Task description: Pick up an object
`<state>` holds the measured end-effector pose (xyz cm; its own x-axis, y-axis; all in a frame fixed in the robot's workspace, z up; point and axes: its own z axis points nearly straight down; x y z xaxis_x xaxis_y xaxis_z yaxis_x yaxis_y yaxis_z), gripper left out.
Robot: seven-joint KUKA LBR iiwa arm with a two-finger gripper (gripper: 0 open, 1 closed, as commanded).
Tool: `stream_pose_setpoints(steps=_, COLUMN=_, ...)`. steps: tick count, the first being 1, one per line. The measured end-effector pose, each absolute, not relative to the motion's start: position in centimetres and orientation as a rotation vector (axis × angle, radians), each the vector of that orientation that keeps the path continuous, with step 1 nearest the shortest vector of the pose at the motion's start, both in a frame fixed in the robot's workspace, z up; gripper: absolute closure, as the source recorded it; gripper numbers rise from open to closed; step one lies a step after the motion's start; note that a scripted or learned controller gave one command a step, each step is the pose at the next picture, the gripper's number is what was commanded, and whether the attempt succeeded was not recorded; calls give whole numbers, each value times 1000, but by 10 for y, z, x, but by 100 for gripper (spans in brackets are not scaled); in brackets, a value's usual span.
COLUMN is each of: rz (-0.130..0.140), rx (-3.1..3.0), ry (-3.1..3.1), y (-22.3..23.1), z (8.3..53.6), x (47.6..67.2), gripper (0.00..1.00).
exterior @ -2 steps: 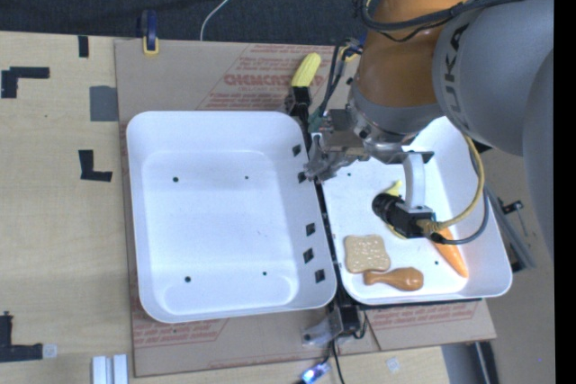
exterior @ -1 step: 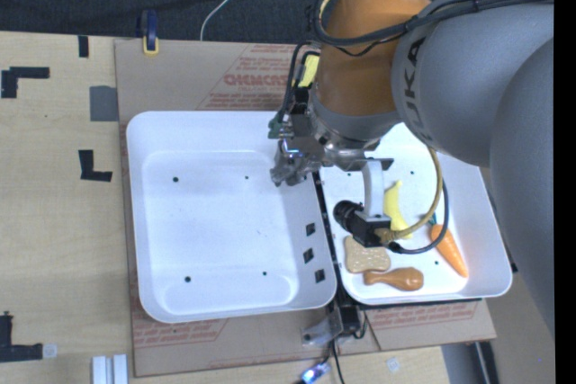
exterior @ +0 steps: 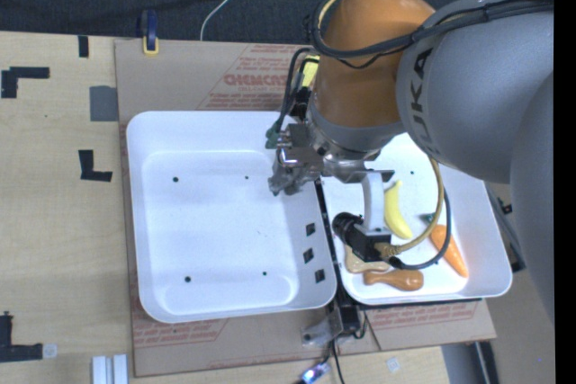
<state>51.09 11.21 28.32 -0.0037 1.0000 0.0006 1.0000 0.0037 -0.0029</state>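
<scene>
My gripper (exterior: 287, 165) hangs over the divide between the two bins, at the upper right corner of the left bin (exterior: 144, 193). Nothing shows in its grasp. The right bin (exterior: 490, 279) holds a yellow banana (exterior: 396, 211), an orange carrot (exterior: 449, 251), a brown drumstick-shaped piece (exterior: 399, 281) and a tan piece (exterior: 364, 264) beside it. They lie below and to the right of the gripper, apart from it. The big orange and grey arm hides most of the right bin's upper half.
Both bins rest on a brown cardboard sheet (exterior: 180, 76) on the wooden bench. A blue-and-yellow clamp (exterior: 148, 31) sits at the sheet's top left corner. Black tape marks (exterior: 90, 165) lie on the bench to the left.
</scene>
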Motion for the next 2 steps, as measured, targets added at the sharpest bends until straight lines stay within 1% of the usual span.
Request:
stream_pose_setpoints(steps=1, rz=0, rx=-2226, ry=-2218, y=55, z=319, x=487, gripper=100)
stream_pose_setpoints(steps=2, rz=-11, rx=-2215, ry=-2232, y=108, z=395, x=496, gripper=100)
